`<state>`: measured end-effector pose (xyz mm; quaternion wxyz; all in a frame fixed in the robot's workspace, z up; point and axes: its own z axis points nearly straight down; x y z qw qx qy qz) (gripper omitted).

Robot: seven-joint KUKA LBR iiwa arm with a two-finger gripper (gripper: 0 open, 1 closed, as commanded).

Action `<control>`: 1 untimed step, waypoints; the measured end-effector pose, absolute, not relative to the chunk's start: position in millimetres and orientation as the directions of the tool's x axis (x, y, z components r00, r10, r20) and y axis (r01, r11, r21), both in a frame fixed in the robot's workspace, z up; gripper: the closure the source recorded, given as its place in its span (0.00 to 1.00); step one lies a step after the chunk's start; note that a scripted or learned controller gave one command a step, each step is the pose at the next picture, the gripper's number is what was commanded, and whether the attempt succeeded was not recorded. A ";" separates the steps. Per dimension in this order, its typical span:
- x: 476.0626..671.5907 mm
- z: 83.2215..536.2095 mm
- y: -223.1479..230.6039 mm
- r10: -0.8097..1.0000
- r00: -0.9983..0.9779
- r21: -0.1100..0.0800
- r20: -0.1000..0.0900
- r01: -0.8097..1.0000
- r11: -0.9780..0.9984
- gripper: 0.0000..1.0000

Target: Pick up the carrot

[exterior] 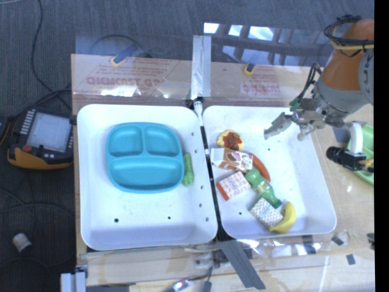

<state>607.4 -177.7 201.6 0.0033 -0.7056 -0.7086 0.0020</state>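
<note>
The carrot (pixel 260 168) is a short orange stick lying in the right bin (pixel 310 181), partly tucked under a printed snack box (pixel 234 160) and touching a green bottle (pixel 263 189). My gripper (pixel 288 129) hangs over the bin's far right part, up and to the right of the carrot and apart from it. Its two fingers (pixel 273 128) are spread open with nothing between them.
Around the carrot lie a yellow-red toy (pixel 230 140), a red-and-white box (pixel 233 186), a patterned box (pixel 265 212) and a banana (pixel 284 219). The left bin (pixel 97 218) holds a blue divided plate (pixel 144 156) and a green pod (pixel 188 168).
</note>
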 end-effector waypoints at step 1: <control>588.3 92.8 -192.2 1.000 -0.028 -0.005 0.002 1.000 0.028 0.00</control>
